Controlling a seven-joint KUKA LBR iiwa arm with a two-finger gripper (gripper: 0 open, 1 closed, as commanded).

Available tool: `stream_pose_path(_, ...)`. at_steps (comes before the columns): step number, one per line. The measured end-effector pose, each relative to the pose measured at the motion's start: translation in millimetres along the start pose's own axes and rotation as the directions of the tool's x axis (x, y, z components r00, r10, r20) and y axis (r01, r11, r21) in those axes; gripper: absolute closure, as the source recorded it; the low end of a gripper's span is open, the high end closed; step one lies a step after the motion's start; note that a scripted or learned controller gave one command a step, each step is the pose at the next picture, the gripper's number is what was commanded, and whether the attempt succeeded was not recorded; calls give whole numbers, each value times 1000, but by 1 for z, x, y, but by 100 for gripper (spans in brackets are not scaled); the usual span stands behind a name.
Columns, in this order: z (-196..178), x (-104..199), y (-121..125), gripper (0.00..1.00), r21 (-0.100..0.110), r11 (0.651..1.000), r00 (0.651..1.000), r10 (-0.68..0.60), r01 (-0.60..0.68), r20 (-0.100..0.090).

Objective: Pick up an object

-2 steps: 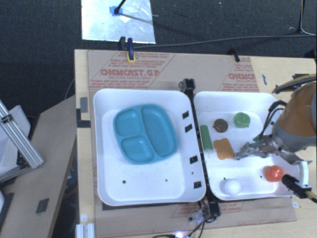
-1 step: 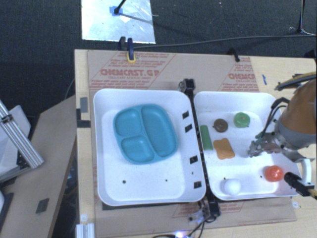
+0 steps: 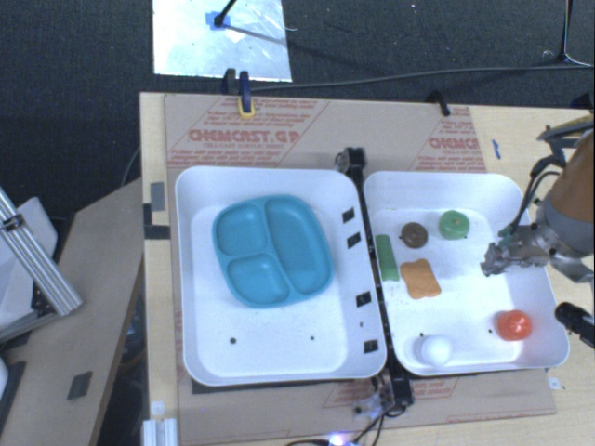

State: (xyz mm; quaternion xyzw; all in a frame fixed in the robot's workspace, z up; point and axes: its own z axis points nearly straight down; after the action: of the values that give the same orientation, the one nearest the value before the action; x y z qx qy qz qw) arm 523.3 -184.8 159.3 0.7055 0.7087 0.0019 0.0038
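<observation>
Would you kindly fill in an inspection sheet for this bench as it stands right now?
Surface: bench bears a left bin and a right bin side by side.
Job's things: right bin holds a green stick, brown ball, green round piece, orange slab, red ball and white ball, all apart.
Clutter: blue divided tray in the left bin.
Grippers: gripper over the right bin's right side, holding nothing visible.
Cables: black cable on the floor behind the bench.
Surroundings: dark carpet, shiny sheet, metal rail at left.
</observation>
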Motion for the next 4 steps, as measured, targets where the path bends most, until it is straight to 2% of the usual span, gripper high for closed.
stream_pose_path(2,-101,5,10,100,0,1000,1000,-2,2,0)
stream_pose_path(3,-86,61,8,100,7,1000,1000,-5,5,-4)
stream_pose_path(4,-93,116,11,100,5,1000,1000,-6,6,-5)
